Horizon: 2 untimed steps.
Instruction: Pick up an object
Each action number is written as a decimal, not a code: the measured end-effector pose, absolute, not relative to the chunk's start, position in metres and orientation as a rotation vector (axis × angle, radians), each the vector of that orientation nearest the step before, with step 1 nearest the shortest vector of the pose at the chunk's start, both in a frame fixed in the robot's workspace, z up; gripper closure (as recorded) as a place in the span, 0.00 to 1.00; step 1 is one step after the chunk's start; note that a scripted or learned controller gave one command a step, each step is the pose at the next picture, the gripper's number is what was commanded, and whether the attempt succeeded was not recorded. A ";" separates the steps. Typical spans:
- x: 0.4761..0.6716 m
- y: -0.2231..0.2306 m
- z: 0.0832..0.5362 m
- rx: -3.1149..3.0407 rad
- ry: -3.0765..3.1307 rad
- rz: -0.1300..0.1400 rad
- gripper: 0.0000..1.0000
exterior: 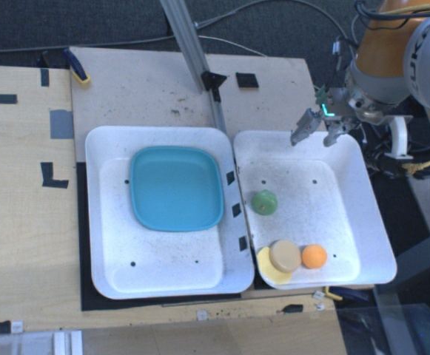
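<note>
The gripper (317, 130) hangs over the far edge of the right bin (348, 170), its fingers (300, 132) spread apart and grasping nothing. The likeliest target, a green ball (265, 202), sits alone at the bin's left side, well apart from the orange ball (314, 257) and tan disc (284, 256) crowded with a yellow piece (268, 269) in the near corner. Going well probably means centring squarely over the green ball before descending, since a round thing rolls off if struck off-centre. The left bin (109, 198) carries a blue plate (176, 188).
</note>
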<state>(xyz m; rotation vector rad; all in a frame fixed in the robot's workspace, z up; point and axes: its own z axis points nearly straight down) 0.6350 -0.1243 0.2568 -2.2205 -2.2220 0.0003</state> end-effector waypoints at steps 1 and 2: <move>0.635 -0.124 0.257 -2.220 -2.222 0.000 0.00; 0.642 -0.123 0.197 -2.217 -2.219 0.006 0.00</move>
